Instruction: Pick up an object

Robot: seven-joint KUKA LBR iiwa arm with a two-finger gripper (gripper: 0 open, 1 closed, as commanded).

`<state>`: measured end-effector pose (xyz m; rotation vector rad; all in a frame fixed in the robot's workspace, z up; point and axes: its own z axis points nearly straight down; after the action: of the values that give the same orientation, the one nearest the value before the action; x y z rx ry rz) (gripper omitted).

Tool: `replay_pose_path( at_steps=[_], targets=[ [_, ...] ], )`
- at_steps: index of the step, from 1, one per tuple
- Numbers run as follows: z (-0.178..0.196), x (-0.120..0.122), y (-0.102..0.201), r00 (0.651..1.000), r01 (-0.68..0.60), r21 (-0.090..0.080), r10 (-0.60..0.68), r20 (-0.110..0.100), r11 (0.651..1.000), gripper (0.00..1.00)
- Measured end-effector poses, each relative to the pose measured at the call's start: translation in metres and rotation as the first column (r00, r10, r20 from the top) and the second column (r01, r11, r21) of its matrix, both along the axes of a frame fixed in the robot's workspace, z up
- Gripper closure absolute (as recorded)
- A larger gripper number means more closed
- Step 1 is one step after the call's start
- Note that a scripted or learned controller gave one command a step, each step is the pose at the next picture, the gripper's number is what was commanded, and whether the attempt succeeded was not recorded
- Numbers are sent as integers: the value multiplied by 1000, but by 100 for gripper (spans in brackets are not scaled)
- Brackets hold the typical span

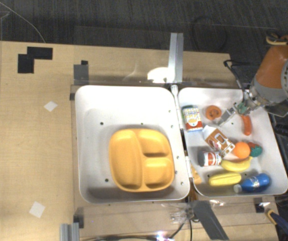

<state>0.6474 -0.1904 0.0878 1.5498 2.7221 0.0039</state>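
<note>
From above, the gripper (232, 112) hangs low in the right bin (279, 149), just beside the orange disc (213, 113) and carrot (246, 125), probably choosing between them. Nothing sits between its fingers; whether they are spread or closed I cannot tell. The carton (191, 117) label is unreadable. The left bin (91, 134) holds a yellow tray (140, 159).

This looks like a robotics lab or test cell, not a home. A plywood counter (28, 149) carries two shallow white bins (128, 97) fixed side by side, braced by a metal bracket (176, 54) at the far edge. Black tape marks (33, 58) sit near its far left corner, and thin cables (13, 14) trail over dark carpet (133, 9) beyond it. A grey and orange industrial arm (277, 72) leans over the right edge.
</note>
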Motion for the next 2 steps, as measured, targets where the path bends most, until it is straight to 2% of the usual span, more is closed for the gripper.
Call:
replay_pose_path(
  at_steps=[1, 2],
  targets=[
    [0, -31, -3, 999, 43, 0, -43, -2, 999, 0],
    [3, -36, -12, 1000, -5, 3, 5, -3, 1000, 0]
  ],
)
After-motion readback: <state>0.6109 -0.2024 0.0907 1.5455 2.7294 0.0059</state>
